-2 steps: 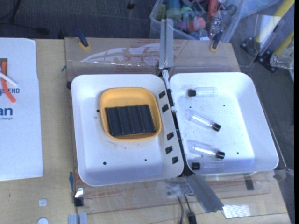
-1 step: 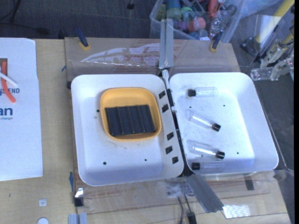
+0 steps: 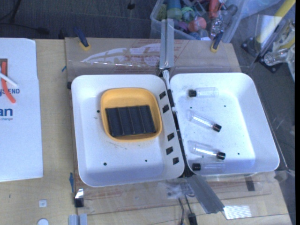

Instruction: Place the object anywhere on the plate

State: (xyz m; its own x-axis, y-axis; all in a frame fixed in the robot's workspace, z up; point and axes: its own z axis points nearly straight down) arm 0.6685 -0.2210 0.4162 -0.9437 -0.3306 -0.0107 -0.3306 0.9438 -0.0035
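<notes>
In the left white bin point(image 3: 86, 149) a yellow plate point(image 3: 108, 100) carries a black ribbed block point(image 3: 130, 120) lying flat across its middle. In the right white bin point(image 3: 246, 121), well apart from the plate, lie four clear black-capped vials: one at the back point(image 3: 204, 93), one mid-bin point(image 3: 204, 122), one nearer the front point(image 3: 206, 150) and one against the front wall point(image 3: 209, 165). I cannot tell the claw's opening or hold, so places are given by the bins.

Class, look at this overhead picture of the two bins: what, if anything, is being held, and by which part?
Nothing is held. The dark ridged block lies on the yellow plate in the left bin, and four clear vials, such as this one, lie loose in the right bin.
</notes>
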